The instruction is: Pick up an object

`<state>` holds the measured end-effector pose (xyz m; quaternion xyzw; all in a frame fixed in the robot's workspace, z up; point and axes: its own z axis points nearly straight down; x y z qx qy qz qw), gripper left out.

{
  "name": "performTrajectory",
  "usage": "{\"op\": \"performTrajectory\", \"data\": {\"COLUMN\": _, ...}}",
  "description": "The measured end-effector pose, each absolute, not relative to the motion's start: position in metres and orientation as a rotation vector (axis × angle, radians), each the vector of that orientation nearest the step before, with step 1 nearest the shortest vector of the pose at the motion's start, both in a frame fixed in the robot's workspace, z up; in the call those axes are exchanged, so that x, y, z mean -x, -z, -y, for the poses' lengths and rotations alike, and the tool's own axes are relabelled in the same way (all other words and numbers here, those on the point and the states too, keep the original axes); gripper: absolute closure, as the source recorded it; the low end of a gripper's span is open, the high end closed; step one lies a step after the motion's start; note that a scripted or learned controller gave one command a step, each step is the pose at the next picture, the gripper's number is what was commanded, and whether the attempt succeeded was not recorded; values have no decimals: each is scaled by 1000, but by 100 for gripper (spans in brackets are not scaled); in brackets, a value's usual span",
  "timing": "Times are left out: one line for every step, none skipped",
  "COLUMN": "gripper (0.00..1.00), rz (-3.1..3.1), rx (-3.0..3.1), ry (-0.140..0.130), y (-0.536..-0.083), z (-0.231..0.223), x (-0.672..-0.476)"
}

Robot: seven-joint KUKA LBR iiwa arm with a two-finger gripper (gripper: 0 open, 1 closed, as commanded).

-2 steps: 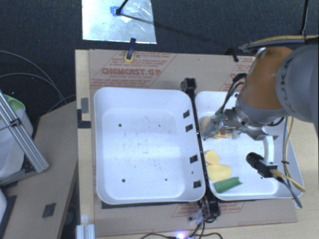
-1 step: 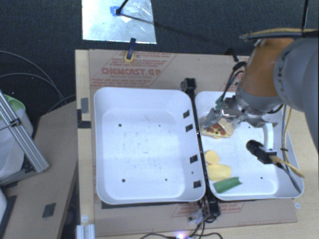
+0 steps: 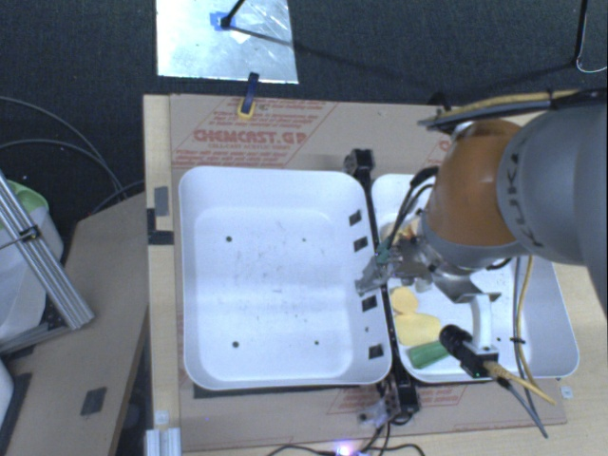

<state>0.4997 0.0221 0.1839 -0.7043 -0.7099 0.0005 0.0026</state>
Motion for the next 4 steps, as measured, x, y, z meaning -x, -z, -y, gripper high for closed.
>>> {"op": "performTrajectory", "data": {"gripper": 0, "rz": 2235, "rx": 2221, "ry": 20, "y": -313, "z": -23, "x": -488}}
{"op": "performTrajectory", "data": {"gripper": 0, "rz": 2228, "rx": 2214, "ry": 1, "y": -280, "z": -51, "x": -487}}
{"op": "performTrajectory", "data": {"gripper": 0, "rz": 2235, "rx": 2222, "ry": 20, "y": -389, "z": -57, "x": -519}}
{"op": "performTrajectory", "data": {"gripper": 0, "rz": 2233, "rx": 2213, "ry": 10, "y": -418, "z": -97, "x": -486}}
